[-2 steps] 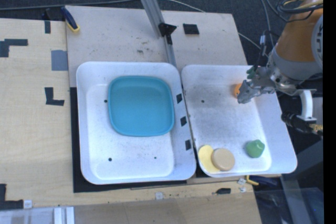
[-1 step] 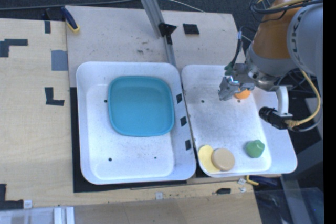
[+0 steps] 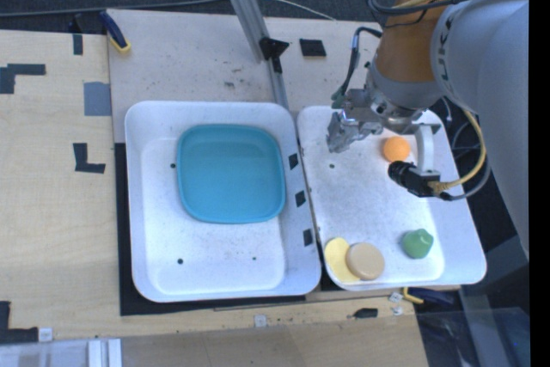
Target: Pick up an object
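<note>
Arm's over the right bin (image 3: pixel 447 271), nothing in the jaws as far as I can see.

I see the gripper (image 3: pixel 342 133) at the bin's far left part, fingers close together but I can't tell if they're fully shut. Orange ball (image 3: pixel 396 149) sits just right of it, green thing (image 3: pixel 418 243) and tan disc (image 3: pixel 365 260) on a yellow one (image 3: pixel 335 253) near the front edge. Blue plate (image 3: pixel 230 173) fills the left bin (image 3: pixel 146 253).
</note>
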